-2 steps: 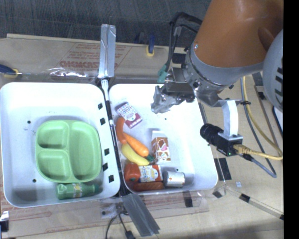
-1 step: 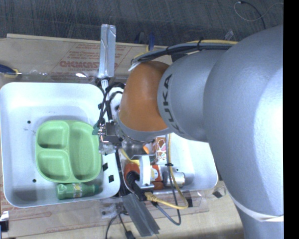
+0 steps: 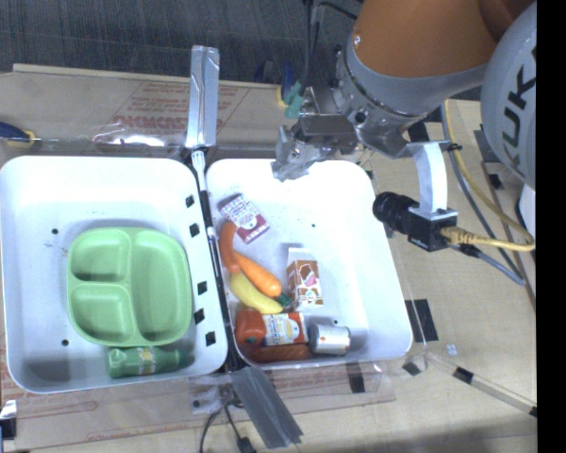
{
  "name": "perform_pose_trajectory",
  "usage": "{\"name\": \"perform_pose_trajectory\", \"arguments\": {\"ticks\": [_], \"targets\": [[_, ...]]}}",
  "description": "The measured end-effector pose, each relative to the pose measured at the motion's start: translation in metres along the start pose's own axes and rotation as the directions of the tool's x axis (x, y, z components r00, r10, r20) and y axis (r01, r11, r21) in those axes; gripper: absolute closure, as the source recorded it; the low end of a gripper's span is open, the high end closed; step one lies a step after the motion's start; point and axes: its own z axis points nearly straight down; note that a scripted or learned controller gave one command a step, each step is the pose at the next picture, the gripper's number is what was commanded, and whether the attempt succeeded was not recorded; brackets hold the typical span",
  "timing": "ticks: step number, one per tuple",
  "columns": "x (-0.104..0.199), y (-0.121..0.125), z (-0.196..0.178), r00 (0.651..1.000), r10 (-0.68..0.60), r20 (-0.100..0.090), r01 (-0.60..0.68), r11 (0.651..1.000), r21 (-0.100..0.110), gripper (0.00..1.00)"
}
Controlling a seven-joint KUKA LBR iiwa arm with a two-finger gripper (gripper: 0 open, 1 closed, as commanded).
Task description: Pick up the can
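Two-finger gripper (image 3: 291, 163), grip state indiscernible, hangs over the right white bin's (image 3: 382, 253) far rim; small silver metal can (image 3: 328, 339) lies well below it, at the near wall, beside an orange bottle (image 3: 272, 330)

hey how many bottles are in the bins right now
2: a green bottle lying below the green tray in the left bin, and a red bottle at the right bin's near edge beside the can.

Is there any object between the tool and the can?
Yes. The tool hangs over the right bin's far edge; the can lies at the near edge. A small carton sits between them, close beside the can.
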Motion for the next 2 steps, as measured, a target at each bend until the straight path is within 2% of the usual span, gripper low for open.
{"name": "perform_pose_trajectory", "arguments": {"ticks": [1, 2], "targets": [[0.0203, -0.0016, 0.0006, 0.963, 0.270, 0.001, -0.270, 0.963, 0.000, 0.00], [0.0225, -0.0012, -0.0089, 0.966, 0.260, 0.002, -0.260, 0.966, 0.003, 1.00]]}}
